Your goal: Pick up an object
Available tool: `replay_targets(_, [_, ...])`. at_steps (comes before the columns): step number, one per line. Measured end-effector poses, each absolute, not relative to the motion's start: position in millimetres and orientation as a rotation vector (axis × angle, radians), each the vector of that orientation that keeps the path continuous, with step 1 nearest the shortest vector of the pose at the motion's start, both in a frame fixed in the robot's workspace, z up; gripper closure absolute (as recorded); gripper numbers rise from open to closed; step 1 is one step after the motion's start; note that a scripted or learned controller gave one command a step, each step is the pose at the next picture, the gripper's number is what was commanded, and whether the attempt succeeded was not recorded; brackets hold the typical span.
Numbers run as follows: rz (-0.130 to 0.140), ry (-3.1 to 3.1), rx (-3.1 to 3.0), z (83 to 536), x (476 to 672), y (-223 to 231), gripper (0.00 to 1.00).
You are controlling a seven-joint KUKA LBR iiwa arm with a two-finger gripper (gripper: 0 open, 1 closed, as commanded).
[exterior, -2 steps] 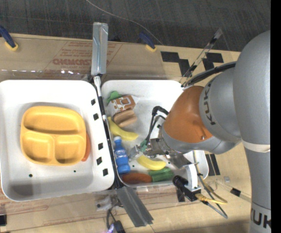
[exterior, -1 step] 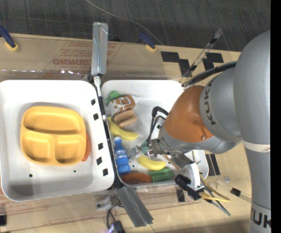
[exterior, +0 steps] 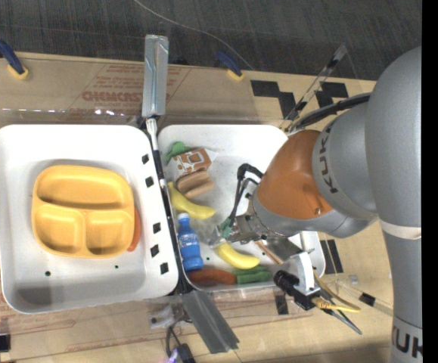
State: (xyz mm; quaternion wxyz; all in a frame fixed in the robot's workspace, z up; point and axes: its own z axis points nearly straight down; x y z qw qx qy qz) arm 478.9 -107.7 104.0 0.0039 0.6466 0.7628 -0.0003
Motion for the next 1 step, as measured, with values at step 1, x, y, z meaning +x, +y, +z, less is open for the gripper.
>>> replay_targets(1, [0.005,2.445,1.969,194.2,560.4,-67.1,1.0])
